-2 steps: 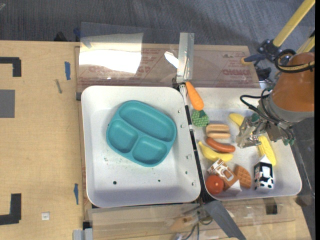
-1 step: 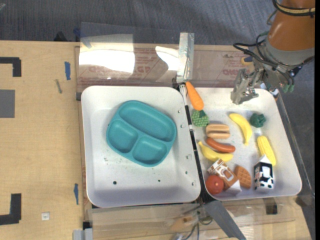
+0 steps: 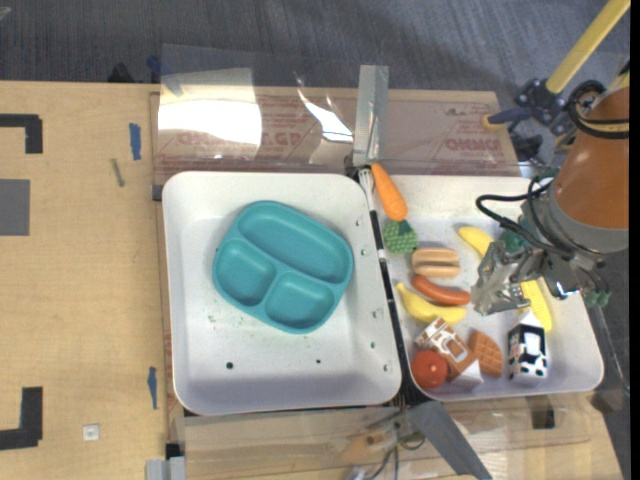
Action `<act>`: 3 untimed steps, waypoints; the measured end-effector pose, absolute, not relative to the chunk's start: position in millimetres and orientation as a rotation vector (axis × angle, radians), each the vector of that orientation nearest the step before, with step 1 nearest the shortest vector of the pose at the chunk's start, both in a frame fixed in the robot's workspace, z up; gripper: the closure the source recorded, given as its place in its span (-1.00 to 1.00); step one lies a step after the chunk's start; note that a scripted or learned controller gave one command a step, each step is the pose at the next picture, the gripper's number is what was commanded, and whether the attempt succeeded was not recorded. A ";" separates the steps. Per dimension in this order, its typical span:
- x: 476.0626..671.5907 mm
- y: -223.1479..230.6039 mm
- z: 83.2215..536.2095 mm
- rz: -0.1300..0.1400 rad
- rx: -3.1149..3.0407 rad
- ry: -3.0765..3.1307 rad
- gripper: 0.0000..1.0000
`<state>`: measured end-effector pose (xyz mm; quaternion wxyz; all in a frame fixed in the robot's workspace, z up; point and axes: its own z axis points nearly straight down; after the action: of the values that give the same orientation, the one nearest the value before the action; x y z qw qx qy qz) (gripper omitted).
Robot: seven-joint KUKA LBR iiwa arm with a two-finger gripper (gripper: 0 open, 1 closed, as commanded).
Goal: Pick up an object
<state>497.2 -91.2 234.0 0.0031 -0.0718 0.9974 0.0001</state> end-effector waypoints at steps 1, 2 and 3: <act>516.3 -33.2 220.6 0.004 -0.160 3.134 1.00; 564.1 -13.9 248.6 0.003 -0.107 3.130 1.00; 514.8 4.7 234.1 0.002 -0.270 3.127 1.00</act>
<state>514.8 4.7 234.1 0.0013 -0.0861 0.9963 0.0006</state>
